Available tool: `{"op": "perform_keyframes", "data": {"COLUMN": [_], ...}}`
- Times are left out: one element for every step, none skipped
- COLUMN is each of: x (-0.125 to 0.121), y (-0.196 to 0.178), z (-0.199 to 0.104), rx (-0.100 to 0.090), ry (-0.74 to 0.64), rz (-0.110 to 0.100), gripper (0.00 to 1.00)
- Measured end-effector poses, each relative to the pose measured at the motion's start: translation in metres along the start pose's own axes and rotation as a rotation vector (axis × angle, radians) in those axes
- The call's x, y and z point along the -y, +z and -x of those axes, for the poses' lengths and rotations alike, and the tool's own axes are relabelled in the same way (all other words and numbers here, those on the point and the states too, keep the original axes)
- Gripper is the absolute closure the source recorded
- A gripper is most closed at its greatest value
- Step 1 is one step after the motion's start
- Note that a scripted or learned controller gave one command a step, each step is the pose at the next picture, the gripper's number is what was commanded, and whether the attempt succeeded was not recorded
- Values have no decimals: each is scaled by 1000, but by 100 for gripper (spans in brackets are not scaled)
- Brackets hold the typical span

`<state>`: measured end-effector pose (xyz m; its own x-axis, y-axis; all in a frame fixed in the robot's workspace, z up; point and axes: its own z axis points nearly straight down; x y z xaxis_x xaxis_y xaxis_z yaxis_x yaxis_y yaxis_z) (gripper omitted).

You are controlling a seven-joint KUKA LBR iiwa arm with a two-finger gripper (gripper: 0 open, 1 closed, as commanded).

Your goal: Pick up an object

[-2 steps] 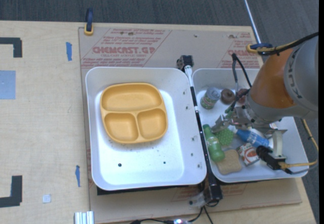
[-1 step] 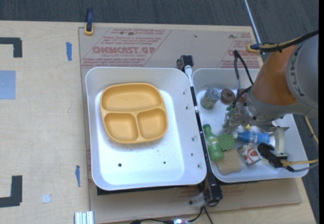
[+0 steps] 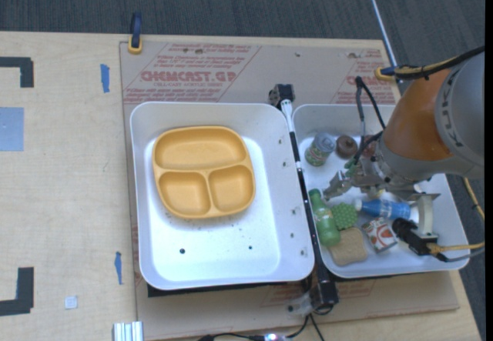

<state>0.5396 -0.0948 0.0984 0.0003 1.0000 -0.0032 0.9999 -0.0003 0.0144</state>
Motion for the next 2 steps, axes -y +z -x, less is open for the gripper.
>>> {"op": "perform_keyframes", "data": {"x": [-2, -2], "y": [-10, -10], "z": [0, 0], "rx": [1, 1], "ry": [-1, -1], "rz": [4, 4], "gripper": [100, 0]}}
